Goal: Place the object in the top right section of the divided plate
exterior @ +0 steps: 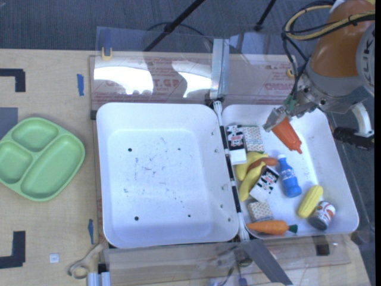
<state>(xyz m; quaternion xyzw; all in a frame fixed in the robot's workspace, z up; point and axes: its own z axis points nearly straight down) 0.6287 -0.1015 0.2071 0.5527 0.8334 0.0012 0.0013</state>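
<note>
Gripper (284, 119), you'll see, sits clamped on the orange object (289, 135), long axis slanting down-right, with the green divided plate (39, 158) far left.

1. Pale green moulded plastic divided plate (40, 158) on a light wood-grain worktop (47, 76).
2. 2 shallow white plastic bins: left (119, 121), right (318, 130).
3. Orange carrot-shaped toy with green tip (271, 227).
4. Blue plastic bottle, white cap (289, 179).
5. Yellow corn-shaped toy (310, 200).
6. Yellow banana-shaped toy (248, 171).
</note>
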